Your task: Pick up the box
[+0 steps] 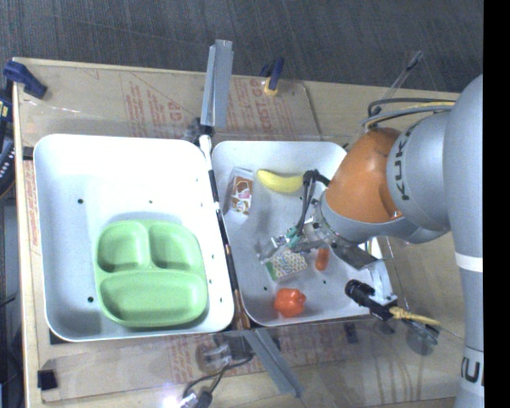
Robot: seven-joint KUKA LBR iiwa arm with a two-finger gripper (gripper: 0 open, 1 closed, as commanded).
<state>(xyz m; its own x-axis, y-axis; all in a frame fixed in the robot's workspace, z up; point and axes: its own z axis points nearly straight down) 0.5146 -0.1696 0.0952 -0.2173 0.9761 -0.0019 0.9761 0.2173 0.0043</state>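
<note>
We see the grey arm with its orange band [370, 185] reaching over the right white bin [272, 153], hiding much of that bin's right side. Its gripper [299, 243] hangs low beside a small patterned box [285, 263] lying mid-bin; whether they touch we cannot tell. A second small printed box [241, 194] leans against the left wall, near a yellow banana [279, 179]. A red tomato-like piece [290, 302] sits near the front. The left white bin [59, 155] holds a green divided tray [150, 273].

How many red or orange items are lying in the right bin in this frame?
2: a red tomato-like piece near the right bin's front edge, and a smaller orange piece beside the gripper. The arm covers part of the bin, so more may be hidden.
</note>
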